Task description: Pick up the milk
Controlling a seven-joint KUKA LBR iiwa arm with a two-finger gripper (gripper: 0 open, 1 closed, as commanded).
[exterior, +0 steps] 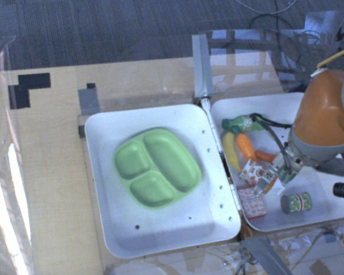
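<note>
The gripper [276,175] is largely hidden beneath the arm's orange band [323,114], so its jaw state cannot be told. In the right bin [332,212], the milk carton [252,171] is seen just beside it, ringed by a banana [229,149], carrot [245,146], green bottle [240,122], can [295,202] and red packet [252,203]. A green divided plate [157,166] is seen in the left bin [119,235].

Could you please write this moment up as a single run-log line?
arm: over right bin | gripper: low, at milk carton | hold: not confirmed | left bin: green divided plate

A green divided plate [157,166] lies in the left bin [107,192]; banana [229,150], carrot [245,147] and can [295,202] share the right.
</note>
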